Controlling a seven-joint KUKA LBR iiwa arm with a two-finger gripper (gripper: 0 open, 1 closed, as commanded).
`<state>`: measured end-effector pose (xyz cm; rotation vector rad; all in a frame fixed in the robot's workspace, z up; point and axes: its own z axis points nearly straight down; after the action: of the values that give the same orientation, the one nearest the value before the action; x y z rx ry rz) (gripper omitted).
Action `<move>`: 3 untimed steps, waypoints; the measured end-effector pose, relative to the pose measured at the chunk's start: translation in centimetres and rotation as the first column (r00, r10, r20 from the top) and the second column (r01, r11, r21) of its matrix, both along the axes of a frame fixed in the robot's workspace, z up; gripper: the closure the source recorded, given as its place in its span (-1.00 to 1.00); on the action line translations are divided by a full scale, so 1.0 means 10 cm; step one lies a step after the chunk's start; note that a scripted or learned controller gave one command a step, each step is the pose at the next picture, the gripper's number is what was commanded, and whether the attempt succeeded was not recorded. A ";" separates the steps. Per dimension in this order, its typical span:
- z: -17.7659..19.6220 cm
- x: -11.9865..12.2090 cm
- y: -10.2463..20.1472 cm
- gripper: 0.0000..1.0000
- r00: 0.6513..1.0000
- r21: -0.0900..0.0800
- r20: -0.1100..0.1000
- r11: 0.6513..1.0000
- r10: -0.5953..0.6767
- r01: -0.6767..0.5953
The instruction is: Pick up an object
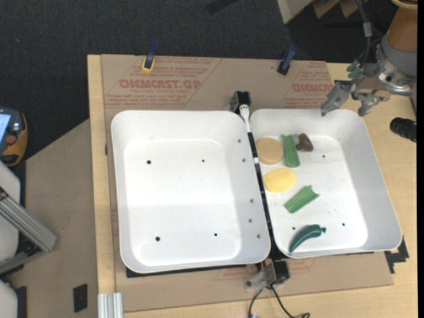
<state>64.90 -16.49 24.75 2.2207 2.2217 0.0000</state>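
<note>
Camera view cuts your arm (pixel 403 25) off at top right; gripper (pixel 349 97) hangs spread, nothing between its fingers, over the right bin's (pixel 371 177) far rim.

I work in a lab, at a test bench rather than in any home or shop. My bench (pixel 397 177) is pale wood, and a brown sheet of cardboard (pixel 199 78) printed with red lettering is held to it by a yellow clamp (pixel 149 61) and a blue clamp (pixel 287 59). Two shallow white bins (pixel 179 184) sit side by side on it, joined by a black strip (pixel 255 171). Dark carpet (pixel 66 25) covers the floor, and a bare aluminium rail (pixel 23 217) slants in at the left.
</note>
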 end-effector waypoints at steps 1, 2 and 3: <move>0.11 0.01 0.00 1.00 1.000 -0.001 0.004 1.000 0.001 -0.001; 0.22 -0.86 -0.19 1.00 1.000 0.000 -0.003 1.000 -0.005 0.005; 0.41 -1.50 -0.52 1.00 1.000 0.001 -0.002 1.000 -0.005 0.005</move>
<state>49.94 -21.64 28.86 2.2281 2.2172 -0.0019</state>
